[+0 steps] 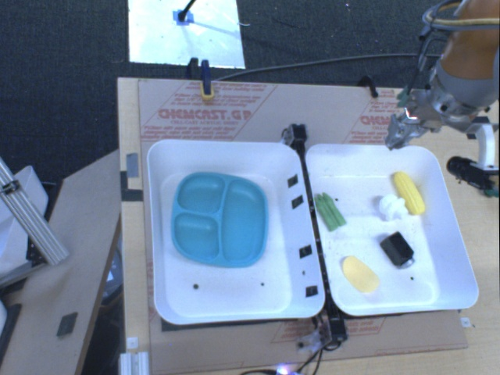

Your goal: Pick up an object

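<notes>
Two shallow white plastic bins sit side by side on the bench, and the task is at its very start as far as can be judged: nothing is lifted, nothing is between the fingers.

The left bin (168,209) carries a light-blue divided plastic plate (220,219) at its centre. The right bin (449,283) holds every candidate for picking. Taking that bin as a clock face: a yellow corn-cob toy (409,192) lies at about two o'clock, touching a small white knobbly piece (391,206) just inboard of it; a green bundle of bean-like sticks (329,211) lies at nine o'clock near the dividing wall; a small black block (397,249) sits just right of centre, towards four o'clock; a pale yellow oval slab (360,274) lies at about seven o'clock.

The grey two-finger gripper (397,133) hangs at the bin's twelve o'clock edge, towards one o'clock, over the rim and not over any object (the corn cob is the nearest, well apart). Whether its fingers stand apart or together cannot be told; they are too small and blurred.

What remains is the whole job, I judge: moving in over one item, descending, closing, and lifting.
</notes>
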Available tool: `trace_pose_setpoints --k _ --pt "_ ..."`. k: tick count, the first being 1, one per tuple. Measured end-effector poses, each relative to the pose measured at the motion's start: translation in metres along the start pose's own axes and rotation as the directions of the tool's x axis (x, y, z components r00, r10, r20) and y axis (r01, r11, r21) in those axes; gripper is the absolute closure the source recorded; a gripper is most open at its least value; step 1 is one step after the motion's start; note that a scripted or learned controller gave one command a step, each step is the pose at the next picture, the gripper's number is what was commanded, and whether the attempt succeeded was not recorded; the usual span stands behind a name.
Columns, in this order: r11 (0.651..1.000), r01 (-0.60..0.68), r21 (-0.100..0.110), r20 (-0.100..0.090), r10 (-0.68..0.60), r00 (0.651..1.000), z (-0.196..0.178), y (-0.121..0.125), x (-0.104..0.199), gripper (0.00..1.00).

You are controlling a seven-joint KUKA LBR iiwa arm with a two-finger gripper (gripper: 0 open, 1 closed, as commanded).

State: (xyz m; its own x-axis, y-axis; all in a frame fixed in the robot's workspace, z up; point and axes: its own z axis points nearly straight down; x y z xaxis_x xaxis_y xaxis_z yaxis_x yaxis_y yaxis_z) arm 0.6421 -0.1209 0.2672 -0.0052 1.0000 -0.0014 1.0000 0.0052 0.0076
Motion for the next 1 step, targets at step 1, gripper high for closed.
trace_pose_setpoints --k 1 --pt "1.0 0.002 0.008 -0.002 -0.002 1.0 0.0156 -0.0204 0.0502 1.0"
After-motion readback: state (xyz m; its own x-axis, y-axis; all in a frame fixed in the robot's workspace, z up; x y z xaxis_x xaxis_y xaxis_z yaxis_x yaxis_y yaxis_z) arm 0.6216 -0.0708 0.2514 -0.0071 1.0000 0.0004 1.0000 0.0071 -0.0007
